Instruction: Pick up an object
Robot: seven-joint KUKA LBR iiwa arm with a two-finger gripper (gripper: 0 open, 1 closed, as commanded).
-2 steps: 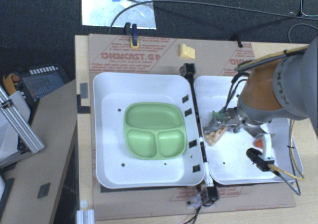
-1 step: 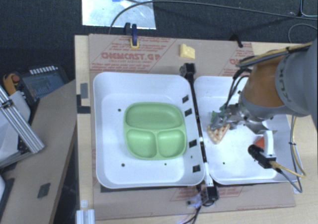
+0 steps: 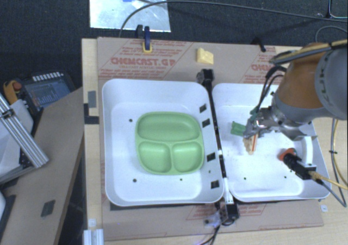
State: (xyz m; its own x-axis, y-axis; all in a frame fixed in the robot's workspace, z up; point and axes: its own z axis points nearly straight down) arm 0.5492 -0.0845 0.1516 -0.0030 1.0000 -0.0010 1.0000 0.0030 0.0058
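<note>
Two white bins [image 3: 117,146] sat on cardboard-covered table [image 3: 163,59], green divided tray [image 3: 167,142] in left bin, end effector [image 3: 252,139] low in right bin [image 3: 272,184], grip state unclear, green object [image 3: 237,128] just beside it, dark carpeted floor [image 3: 43,21] behind

A robotics lab: a grey-and-orange industrial arm [image 3: 304,86] at 3 o'clock reaches over two white bins [image 3: 117,130] on a cardboard-covered table [image 3: 163,59], with loose cables [image 3: 217,5] at 12 and aluminium framing [image 3: 22,135] at 9 o'clock.
</note>
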